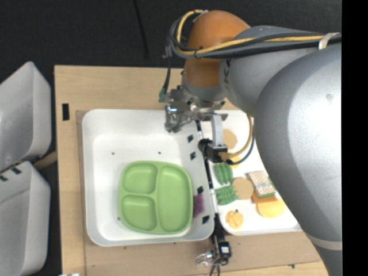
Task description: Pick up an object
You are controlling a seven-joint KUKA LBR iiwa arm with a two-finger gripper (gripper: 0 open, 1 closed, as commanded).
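- Green, the divided plate [156,197] is lying flat in the near half of the left bin [92,154], taking up much of its floor. A small purple piece [199,203] is sitting squeezed between the plate and the bin's right wall.
- Toy foods are crowding the right bin [270,229]: green ribbed pieces [222,173], a tan disc [230,138], a yellow piece [234,218] and an orange wedge [270,207], lying close together.
- Both bins are resting side by side on the wooden table [69,171].
- The tool [174,119] is hanging over the left bin's far right corner, above bare white floor and well apart from the plate. Whether it is wide or narrow cannot be told, and nothing is seen held in it.
- Judging from this, the pick is not yet made. The low, flat plate is probably offering only its rim to grip.
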